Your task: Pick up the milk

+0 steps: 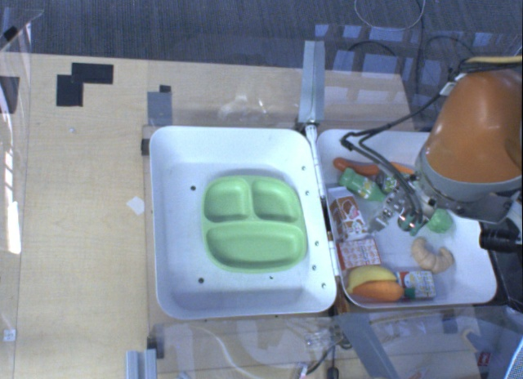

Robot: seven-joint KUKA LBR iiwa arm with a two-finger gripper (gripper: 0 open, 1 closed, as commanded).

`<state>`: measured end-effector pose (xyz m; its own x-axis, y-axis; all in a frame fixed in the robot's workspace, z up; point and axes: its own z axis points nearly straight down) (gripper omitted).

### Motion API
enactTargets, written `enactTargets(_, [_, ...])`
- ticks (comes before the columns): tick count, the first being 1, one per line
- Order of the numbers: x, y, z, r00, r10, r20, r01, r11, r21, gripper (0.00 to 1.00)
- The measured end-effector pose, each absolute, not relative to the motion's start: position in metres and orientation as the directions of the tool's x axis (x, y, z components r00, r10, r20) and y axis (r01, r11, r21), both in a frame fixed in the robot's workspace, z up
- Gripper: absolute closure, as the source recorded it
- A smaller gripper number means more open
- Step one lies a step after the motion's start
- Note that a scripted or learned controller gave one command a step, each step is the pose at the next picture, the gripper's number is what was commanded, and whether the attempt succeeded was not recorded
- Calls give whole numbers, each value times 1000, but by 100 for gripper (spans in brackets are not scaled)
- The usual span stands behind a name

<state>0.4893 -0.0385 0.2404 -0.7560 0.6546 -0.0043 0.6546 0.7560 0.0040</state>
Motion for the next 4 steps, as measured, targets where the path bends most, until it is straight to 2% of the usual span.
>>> enactTargets(1, [489, 26, 258, -770, 638, -5, 638, 770, 5, 100])
enactTargets(2, [489, 114, 263, -848, 530, -4, 530, 848, 5, 100])
enactTargets(3, [488, 190, 343, -792, 611, -3, 611, 792, 5, 100])
enactTargets(4, [502, 193, 305, -988, 154, -5, 154, 988, 3, 100])
